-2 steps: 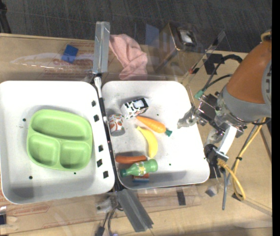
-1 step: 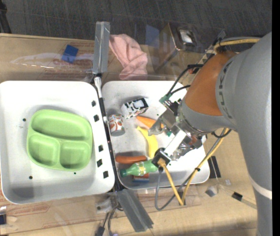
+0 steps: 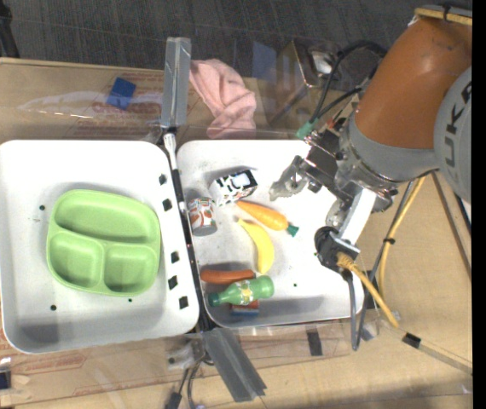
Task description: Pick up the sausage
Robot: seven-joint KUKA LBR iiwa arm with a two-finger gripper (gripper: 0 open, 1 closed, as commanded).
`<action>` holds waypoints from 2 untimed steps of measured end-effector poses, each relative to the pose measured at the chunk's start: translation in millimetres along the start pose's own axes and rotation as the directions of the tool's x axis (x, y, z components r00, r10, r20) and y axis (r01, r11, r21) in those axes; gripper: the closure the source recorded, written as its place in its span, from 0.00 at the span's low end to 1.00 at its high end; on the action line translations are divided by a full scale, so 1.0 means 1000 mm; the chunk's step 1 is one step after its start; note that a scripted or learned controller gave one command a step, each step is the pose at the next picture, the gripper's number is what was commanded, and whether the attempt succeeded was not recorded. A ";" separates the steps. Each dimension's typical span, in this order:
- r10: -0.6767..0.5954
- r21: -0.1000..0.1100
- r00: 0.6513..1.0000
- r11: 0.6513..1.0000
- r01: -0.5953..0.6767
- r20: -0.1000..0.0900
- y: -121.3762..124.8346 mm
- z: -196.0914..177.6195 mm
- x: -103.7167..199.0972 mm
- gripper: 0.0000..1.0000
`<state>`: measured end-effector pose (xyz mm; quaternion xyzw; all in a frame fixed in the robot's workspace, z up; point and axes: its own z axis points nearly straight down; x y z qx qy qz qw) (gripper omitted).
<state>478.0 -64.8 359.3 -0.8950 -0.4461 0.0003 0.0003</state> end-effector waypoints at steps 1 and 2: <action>0.052 0.006 0.999 0.999 -0.052 0.006 -0.024 0.137 0.028 0.00; -0.077 0.007 0.997 0.997 0.077 0.003 -0.009 0.170 0.009 0.00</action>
